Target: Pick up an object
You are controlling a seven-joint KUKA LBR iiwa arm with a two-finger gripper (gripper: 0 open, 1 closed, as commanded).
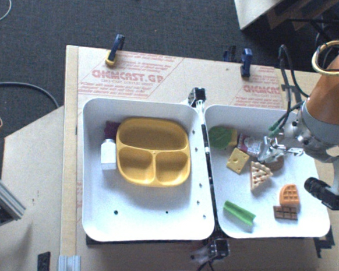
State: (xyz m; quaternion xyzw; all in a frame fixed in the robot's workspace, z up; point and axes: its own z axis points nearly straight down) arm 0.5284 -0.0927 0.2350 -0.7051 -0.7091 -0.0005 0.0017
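My gripper (271, 153) hangs low over the upper middle of the right bin (302, 230), just above a tan waffle wedge (259, 175) and beside a red-and-white packet (250, 145). A dark brown piece (274, 165) lies under its tip. The right bin also holds a green lump (219, 136), a yellow cheese block (237, 161), an orange waffle (290, 195), a brown chocolate bar (285, 213) and a green stick (239, 213).
The left bin (90, 213) holds a yellow divided plate (153, 152), a small white bottle (108, 154) and a dark red thing (111, 127) at its left. The arm's orange band (336, 98) looms over the right bin's upper right corner.
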